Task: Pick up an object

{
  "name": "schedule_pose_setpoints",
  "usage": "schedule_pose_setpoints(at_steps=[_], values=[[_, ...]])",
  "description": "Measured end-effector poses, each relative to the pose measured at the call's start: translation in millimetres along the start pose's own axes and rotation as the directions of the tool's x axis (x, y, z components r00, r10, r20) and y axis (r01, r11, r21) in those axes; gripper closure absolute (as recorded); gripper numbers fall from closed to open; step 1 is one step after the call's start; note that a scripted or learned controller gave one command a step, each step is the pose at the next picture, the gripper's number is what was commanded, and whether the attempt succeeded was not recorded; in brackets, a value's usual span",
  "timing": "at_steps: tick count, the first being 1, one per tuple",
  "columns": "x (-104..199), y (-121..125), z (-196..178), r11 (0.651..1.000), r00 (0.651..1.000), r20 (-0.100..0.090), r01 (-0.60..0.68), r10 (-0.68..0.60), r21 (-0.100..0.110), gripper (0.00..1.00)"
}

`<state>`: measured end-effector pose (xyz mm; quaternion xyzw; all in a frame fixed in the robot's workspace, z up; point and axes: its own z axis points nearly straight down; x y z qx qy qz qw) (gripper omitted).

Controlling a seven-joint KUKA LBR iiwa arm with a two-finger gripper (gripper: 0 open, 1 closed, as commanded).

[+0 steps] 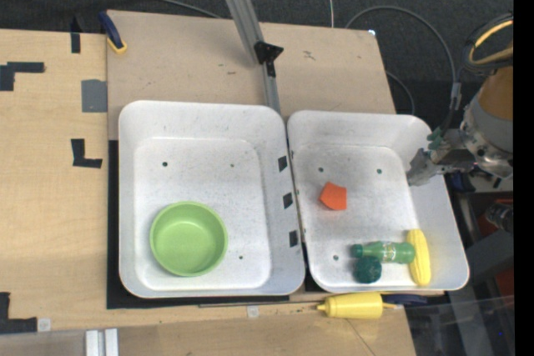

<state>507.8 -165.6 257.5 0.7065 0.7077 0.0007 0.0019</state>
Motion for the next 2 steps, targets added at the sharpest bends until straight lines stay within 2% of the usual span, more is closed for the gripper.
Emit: schedule_pose_setpoints(at_steps=[2], values=[[101.7, 33.8, 27.7, 1.0, 1.0, -0.003, 0.004, -0.004, 0.007, 1.0]])
